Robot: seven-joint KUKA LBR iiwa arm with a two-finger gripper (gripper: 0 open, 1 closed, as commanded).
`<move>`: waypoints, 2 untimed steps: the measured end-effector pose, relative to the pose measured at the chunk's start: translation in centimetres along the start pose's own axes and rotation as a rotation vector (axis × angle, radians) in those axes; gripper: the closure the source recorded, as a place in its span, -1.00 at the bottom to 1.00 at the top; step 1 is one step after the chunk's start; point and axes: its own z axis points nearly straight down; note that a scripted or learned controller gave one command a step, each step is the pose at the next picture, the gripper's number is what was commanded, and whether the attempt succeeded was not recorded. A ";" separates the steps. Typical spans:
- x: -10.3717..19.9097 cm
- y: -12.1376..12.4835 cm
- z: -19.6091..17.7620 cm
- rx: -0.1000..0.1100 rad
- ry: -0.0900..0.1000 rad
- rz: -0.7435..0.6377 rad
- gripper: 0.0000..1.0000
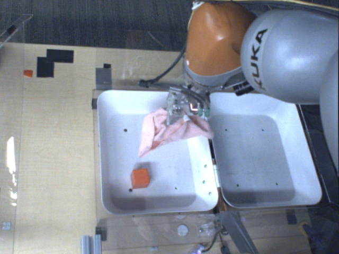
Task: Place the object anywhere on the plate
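A crumpled pink cloth [161, 134] lies in the upper middle of the left white bin [114, 142]. Its top right part is drawn up in a peak to my gripper [180, 115], which is shut on that bunched end. The rest of the cloth trails down and left onto the bin floor. A small orange block [140, 178] sits on the floor of the same bin near its front, well apart from the cloth and the gripper. The arm's orange band [217, 33] hangs over the back edge between the two bins.
The right white bin [265, 157] sits against the left one, with a raised rim between them just right of the gripper. Black markers [53, 61] and a small orange tag [27, 73] lie on the wooden bench at the far left.
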 end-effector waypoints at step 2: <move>-0.1 5.2 0.3 0.000 0.002 -0.001 -1.00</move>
